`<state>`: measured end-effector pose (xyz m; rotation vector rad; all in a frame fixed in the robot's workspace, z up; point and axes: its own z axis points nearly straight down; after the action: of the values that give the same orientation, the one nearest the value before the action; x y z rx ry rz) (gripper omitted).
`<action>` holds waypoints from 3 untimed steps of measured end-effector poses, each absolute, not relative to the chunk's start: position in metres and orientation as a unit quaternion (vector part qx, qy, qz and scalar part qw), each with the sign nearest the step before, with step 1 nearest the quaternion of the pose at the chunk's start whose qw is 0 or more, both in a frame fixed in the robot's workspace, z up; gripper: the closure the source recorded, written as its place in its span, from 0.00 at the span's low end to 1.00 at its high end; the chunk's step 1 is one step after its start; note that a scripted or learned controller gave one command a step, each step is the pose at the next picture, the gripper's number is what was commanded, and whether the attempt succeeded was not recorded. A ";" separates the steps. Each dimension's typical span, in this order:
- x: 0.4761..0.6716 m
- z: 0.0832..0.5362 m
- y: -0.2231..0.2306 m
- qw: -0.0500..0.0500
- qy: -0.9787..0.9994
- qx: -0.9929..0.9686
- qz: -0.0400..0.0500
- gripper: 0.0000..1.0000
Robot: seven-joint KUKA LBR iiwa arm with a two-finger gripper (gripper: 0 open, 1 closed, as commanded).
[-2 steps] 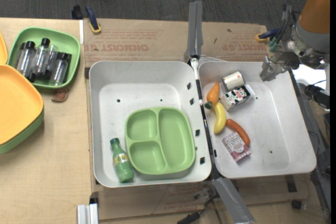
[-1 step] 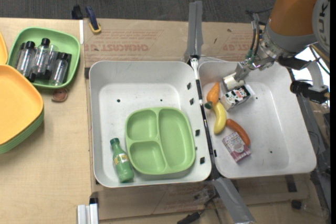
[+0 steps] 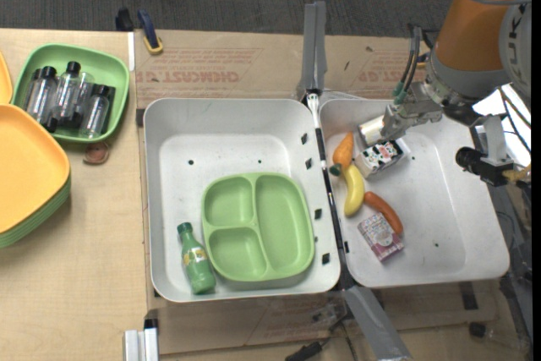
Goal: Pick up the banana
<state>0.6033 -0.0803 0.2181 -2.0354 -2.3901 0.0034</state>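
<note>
Several items crowd the banana (image 3: 353, 191) in the right bin (image 3: 456, 249); the end effector (image 3: 378, 134) is poised above, its state cannot be told.

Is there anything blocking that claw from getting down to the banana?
Partly. The claw sits over a small card box, which lies between it and the banana. The banana is crowded: an orange carrot-like toy lies at its upper end and a hot dog at its lower right. Nothing lies on top of the banana.
</note>
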 end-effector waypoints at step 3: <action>0.642 0.251 -0.055 0.001 -0.772 -0.636 0.001 1.00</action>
<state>0.6420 -0.0549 0.2508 -1.9977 -2.4226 0.0040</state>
